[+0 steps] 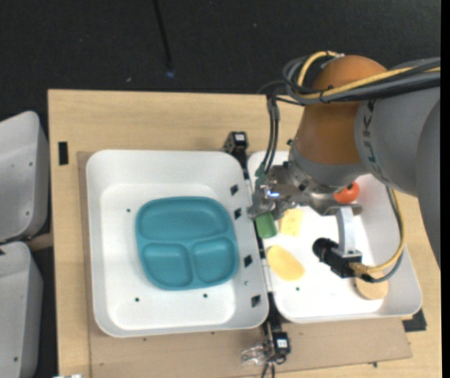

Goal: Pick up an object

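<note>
1. Because the wrist hides the gripper (pixel 266 205) where it hangs low over the left edge of the right bin (pixel 319 299), you cannot tell whether it is wide or closed. It is hard against the wall shared with the left bin (pixel 114 290). Treat nothing as held.
2. The small green object (pixel 265 227) lies just beside the gripper tip, on its near side, touching or almost touching that shared wall. It looks the likeliest target.
3. To take it well, centre over the green piece before you close. Mind the wall: one side of the grasp has little room there, so you may first need to nudge the piece toward the bin's middle.
4. A pale yellow piece (pixel 291 224) lies just beside the green one, and a yellow oval (pixel 286 264) lies near it toward the front. Keep both out of the grasp.
5. Farther out, an orange-red thing (pixel 349 194) shows under the arm, and a tan disc (pixel 370 288) lies near the right bin's front corner.
6. The left bin holds a teal divided plate (pixel 185 240), well apart from the work.
</note>
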`<state>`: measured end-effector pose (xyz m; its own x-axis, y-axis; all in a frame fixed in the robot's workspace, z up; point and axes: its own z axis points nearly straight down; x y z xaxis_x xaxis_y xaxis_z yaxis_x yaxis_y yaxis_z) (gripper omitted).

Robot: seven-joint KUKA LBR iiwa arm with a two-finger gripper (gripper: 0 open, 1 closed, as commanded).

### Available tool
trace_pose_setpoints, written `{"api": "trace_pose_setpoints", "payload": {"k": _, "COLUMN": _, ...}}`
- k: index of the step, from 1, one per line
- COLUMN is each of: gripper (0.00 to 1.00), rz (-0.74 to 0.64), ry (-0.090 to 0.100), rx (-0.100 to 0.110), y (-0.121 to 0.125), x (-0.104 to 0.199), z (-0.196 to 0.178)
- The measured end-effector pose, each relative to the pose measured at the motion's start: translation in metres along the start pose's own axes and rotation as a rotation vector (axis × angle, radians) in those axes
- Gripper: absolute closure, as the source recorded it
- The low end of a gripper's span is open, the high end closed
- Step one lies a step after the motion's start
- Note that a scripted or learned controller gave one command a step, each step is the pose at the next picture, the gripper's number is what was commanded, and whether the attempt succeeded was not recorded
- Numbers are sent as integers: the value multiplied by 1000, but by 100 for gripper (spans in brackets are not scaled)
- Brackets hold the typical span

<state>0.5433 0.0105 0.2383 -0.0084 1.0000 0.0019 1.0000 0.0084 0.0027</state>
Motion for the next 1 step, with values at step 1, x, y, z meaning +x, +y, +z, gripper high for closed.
{"api": "trace_pose_setpoints", "payload": {"k": 1, "gripper": 100, "rz": 0, "ry": 0, "rx": 1, "y": -11, "x": 50, "z": -9}}
